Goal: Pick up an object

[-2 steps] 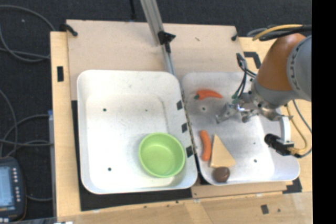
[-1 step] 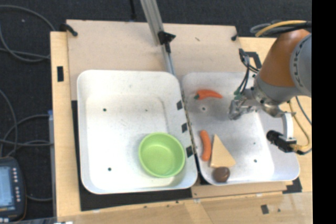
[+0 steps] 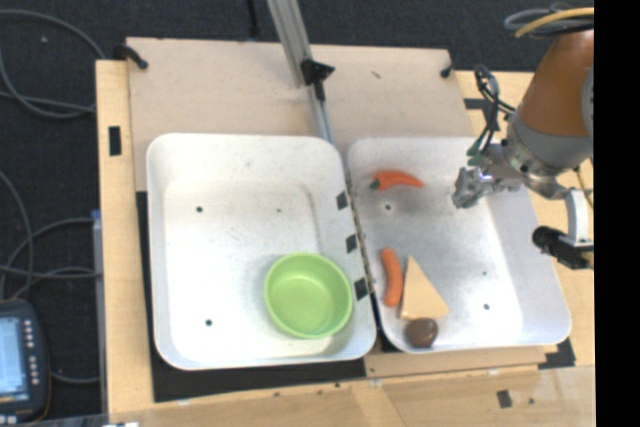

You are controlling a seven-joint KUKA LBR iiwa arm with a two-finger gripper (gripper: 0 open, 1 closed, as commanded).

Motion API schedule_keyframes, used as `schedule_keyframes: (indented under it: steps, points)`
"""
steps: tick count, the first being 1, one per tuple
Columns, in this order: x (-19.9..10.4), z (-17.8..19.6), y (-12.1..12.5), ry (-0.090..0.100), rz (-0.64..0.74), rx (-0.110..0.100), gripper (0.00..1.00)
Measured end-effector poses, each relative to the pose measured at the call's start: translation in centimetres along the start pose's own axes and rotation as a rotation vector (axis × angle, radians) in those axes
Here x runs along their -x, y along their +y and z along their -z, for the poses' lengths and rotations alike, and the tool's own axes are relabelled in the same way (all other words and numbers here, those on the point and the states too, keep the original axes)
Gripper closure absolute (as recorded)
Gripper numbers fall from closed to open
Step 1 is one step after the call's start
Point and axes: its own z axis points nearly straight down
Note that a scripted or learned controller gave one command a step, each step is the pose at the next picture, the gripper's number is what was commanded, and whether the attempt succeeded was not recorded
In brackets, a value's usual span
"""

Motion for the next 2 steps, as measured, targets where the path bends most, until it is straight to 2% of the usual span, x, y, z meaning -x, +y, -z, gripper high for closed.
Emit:
schedule_keyframes:
  steps: [1,2]
  points:
    - [0.1,5.5,0.2,0.000,0.002,-0.001,1.00]
    - [-5.8,6.2,-0.8,0.004,0.007,-0.006,1.00]
